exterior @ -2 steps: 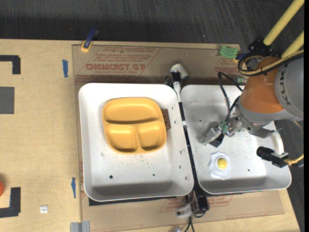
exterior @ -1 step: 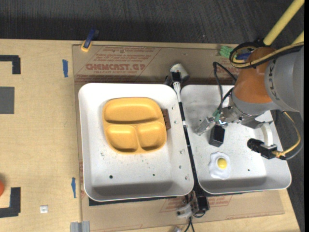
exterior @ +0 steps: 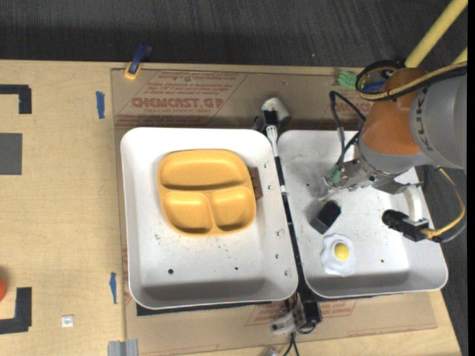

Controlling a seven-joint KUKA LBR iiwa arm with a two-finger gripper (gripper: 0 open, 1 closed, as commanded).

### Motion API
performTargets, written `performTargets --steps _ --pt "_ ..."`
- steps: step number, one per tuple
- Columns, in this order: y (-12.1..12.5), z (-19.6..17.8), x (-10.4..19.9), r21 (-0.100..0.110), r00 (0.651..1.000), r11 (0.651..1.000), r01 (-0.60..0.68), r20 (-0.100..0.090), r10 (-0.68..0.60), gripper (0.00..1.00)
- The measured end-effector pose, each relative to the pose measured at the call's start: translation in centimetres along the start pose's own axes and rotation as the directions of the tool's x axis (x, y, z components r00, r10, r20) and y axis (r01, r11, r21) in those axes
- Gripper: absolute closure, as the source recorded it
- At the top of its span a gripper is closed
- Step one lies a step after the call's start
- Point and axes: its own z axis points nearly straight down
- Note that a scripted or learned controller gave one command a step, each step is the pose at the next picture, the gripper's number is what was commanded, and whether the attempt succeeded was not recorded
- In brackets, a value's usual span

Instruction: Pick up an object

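We had the gripper (exterior: pixel 332 186) poised just above the black block (exterior: pixel 325 216); jaw state unclear. Next: descend, clamp it.

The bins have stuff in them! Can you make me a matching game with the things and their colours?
Things:
1. divided tray
2. small block
3. toy fried egg
4. band on the arm

Colours:
A. black
B. orange
C. yellow all over
D. white with a yellow middle

Pairs: 1-C, 2-A, 3-D, 4-B
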Motion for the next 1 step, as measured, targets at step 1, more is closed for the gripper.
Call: performTargets --steps 1 --pt "0.26 -8.90 5.34 0.005 0.968 0.968 -0.249 0.001 0.249 1.00"
